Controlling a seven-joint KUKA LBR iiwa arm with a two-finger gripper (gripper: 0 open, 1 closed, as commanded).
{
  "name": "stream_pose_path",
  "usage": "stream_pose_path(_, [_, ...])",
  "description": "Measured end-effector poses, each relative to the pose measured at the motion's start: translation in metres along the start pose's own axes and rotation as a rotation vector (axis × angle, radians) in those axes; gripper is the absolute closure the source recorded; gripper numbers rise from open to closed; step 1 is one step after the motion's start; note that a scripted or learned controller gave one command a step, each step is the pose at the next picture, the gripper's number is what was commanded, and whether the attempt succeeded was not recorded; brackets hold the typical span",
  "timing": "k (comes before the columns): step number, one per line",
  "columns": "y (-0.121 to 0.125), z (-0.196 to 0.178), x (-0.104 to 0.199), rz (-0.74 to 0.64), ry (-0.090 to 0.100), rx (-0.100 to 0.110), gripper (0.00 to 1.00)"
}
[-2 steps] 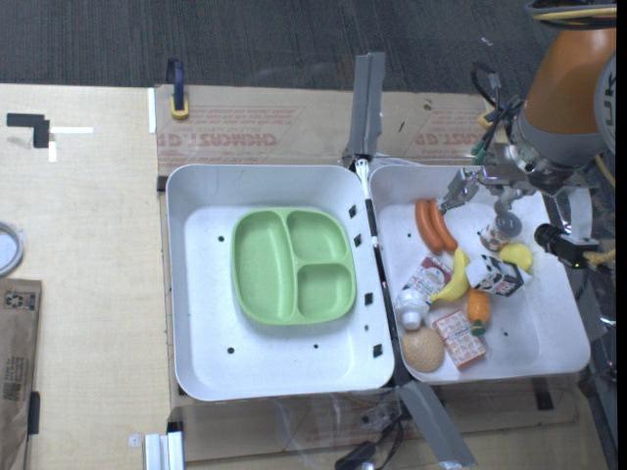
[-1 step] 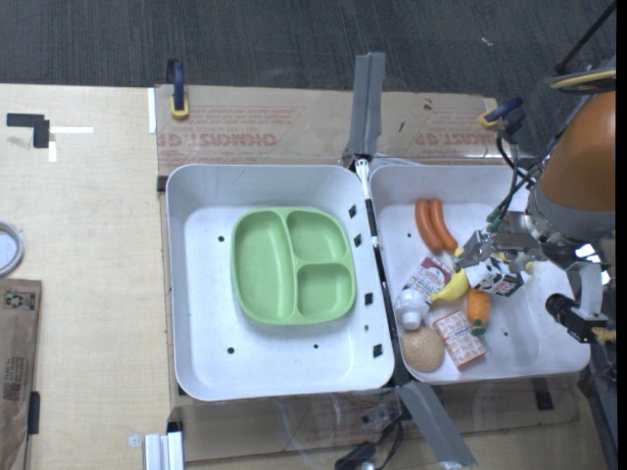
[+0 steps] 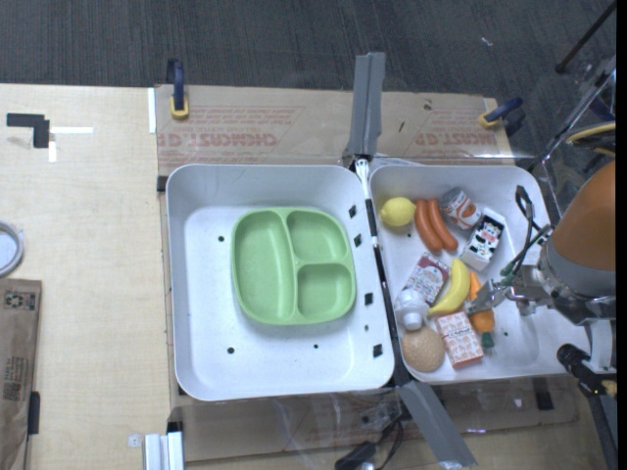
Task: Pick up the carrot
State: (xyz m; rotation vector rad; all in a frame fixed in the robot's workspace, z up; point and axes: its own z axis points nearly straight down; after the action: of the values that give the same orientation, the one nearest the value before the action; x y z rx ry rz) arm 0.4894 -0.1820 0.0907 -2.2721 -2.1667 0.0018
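- Orange tapered carrot (image 3: 481, 318) lies low in the right white bin (image 3: 524, 356), beside the yellow banana (image 3: 454, 287) and above the red snack box (image 3: 460, 340).
- Metal hand (image 3: 502, 298) sits over the carrot; whether it is clenched or released, I cannot tell.
- Green divided plate (image 3: 294, 264) fills the left white bin (image 3: 196, 341).

A robotics lab or test bench, not a home. Two white bins (image 3: 186, 292) sit on a plywood bench (image 3: 78, 223), with cardboard (image 3: 265, 125) clamped behind the bins by yellow-handled clamps (image 3: 177, 91). Dark carpet (image 3: 245, 18) lies beyond, and a tape roll (image 3: 8, 250) rests left of the bins.
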Motion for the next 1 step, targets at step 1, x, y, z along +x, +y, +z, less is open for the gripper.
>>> stream_pose_path(1, [0.0003, -0.0087, -0.0005, 0.004, 0.000, 0.000, 1.00])
